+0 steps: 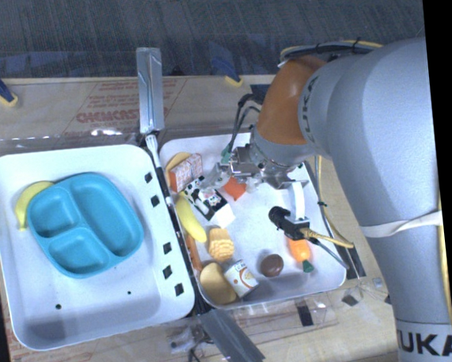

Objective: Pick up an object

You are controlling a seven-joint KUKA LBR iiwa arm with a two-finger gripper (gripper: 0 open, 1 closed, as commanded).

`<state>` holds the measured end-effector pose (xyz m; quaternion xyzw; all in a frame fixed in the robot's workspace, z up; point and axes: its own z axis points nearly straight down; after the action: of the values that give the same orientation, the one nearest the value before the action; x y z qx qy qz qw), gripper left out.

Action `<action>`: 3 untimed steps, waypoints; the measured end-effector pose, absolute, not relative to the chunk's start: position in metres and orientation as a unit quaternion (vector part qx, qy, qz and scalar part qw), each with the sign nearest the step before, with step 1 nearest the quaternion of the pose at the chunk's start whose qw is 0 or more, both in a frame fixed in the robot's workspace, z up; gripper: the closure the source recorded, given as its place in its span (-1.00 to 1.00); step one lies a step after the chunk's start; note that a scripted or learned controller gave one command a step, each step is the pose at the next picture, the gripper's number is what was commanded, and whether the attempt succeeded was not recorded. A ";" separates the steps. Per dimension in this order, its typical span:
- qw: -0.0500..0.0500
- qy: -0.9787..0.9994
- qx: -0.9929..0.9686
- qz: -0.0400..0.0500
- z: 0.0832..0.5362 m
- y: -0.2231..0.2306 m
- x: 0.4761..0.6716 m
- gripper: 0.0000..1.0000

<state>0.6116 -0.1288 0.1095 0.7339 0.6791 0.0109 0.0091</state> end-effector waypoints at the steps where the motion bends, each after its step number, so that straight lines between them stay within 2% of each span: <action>1: 0.009 0.683 0.730 0.009 0.109 -0.128 0.617 -1.00; 2: 0.012 0.685 0.728 0.013 0.123 -0.127 0.620 1.00; 3: 0.002 0.751 0.660 0.002 0.228 -0.084 0.658 1.00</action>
<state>0.6584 -0.0843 0.2278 0.6599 0.7513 0.0019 0.0022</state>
